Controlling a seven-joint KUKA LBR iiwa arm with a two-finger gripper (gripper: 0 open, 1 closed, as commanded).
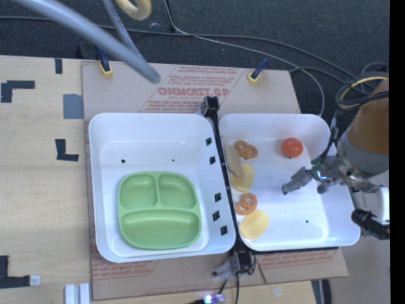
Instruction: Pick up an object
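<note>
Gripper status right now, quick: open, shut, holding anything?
Gripper: cannot be told; it hangs over the right bin, below the tomato, nothing seen in it.

Illumination is bright and even across the bench, with a slightly cool cast. Both white bins approach overexposure; their floors read nearly featureless, with only faint grey shading along the inner walls. Shadows are soft and short, falling close under the green plate and the small items in the right-hand bin. A grey tube crossing the upper left is markedly out of focus. The arm at the right edge is soft and dim. Overall resolution is low; the printed cardboard lettering is only partly legible.
</note>
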